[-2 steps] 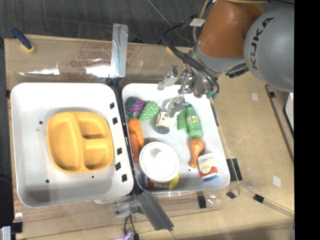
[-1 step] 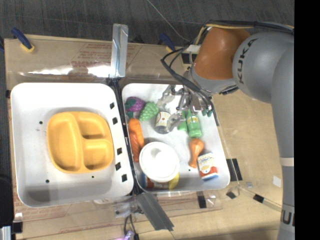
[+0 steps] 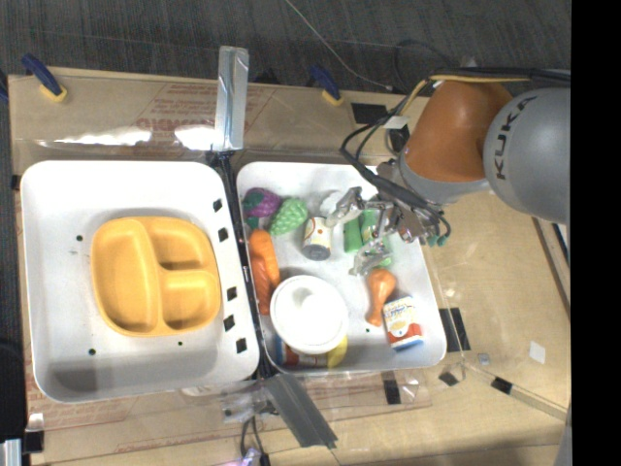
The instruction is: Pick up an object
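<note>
Hovering over the right bin, my gripper sits by a green object. I cannot tell my grip's state.

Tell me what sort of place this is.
Probably a robot-grasping test bench: a KUKA arm reaches over two white bins, one holding a yellow divided plate, the other toy food such as a carrot.

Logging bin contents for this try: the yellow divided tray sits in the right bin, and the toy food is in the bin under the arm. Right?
Not quite. In the camera view the yellow divided tray sits in the left bin, not the right. The toy food is in the right bin, under the arm.
</note>
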### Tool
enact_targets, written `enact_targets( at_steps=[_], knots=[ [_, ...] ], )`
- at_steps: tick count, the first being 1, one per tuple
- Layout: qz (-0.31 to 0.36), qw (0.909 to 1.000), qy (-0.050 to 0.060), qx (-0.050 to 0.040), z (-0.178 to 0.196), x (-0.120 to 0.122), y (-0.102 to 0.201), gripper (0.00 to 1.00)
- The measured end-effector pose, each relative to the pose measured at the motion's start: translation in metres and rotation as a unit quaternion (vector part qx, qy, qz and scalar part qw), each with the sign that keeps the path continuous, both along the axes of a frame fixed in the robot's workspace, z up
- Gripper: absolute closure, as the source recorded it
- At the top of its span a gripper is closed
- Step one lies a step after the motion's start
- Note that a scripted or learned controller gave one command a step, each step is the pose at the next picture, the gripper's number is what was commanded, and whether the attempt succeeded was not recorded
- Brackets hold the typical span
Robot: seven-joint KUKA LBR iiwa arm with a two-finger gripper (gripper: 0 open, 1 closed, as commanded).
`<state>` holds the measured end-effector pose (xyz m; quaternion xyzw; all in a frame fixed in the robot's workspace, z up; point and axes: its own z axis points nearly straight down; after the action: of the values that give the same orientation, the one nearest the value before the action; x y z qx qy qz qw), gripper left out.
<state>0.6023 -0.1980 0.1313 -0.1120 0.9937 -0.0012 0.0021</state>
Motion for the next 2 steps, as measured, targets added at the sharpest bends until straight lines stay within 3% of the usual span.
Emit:
enact_targets(
  at_steps=[1, 2],
  knots=[
    [0.006, 1.0, 0.0, 0.0002, -0.038, -0.049, -0.012, 0.0],
    [0.01, 0.9999, -0.003, -0.0003, -0.026, -0.046, -0.01, 1.0]
  ],
)
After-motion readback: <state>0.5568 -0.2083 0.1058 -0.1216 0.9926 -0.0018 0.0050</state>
